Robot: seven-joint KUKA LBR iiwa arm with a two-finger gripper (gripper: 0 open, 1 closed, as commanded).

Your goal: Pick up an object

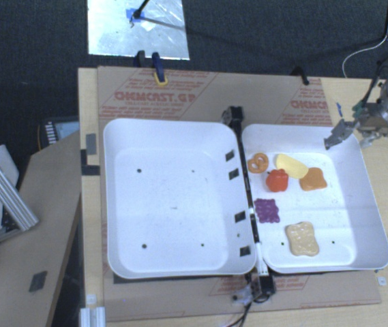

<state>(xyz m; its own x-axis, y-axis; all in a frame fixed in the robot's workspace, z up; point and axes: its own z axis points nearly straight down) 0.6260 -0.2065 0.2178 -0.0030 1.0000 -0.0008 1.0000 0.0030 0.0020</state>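
The right bin holds several small toy foods. A brown pretzel, a yellow piece, a red pepper-like piece and an orange piece cluster near its far left. A purple grape bunch and a tan slice of toast lie closer to the front. My gripper hangs over the bin's far right corner, well right of the cluster. It is open with nothing between its fingers.
The left bin lies beside the right one, with a black hinge strip between them. A shiny foil sheet lies beyond the bench. Cables hang at the top right.
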